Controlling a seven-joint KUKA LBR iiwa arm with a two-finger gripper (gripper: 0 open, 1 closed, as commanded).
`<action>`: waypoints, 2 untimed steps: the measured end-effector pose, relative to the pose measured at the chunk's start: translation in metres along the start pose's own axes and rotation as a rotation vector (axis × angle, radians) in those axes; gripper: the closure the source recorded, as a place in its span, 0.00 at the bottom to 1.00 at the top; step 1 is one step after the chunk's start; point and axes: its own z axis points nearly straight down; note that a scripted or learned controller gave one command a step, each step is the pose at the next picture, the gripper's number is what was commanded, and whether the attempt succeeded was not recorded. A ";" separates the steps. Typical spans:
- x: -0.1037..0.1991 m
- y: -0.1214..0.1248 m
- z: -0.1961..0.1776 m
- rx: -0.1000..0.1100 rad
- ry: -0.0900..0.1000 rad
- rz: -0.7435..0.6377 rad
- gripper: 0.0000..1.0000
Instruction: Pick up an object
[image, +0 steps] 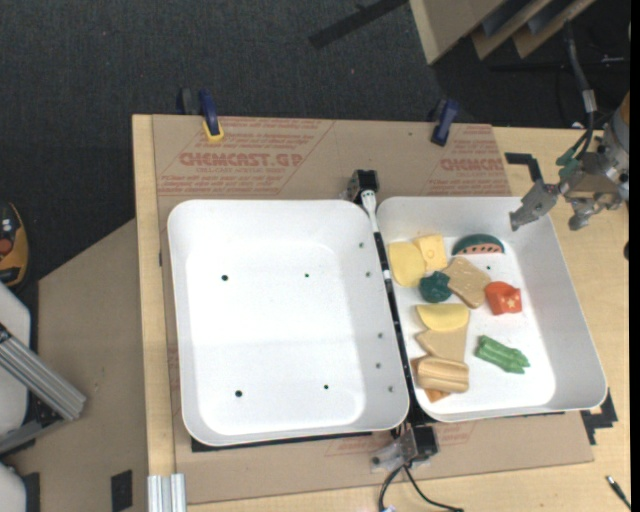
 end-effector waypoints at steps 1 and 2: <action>-0.043 -0.005 0.097 0.008 0.001 0.003 0.00; -0.006 0.069 0.188 -0.006 -0.001 -0.006 0.00</action>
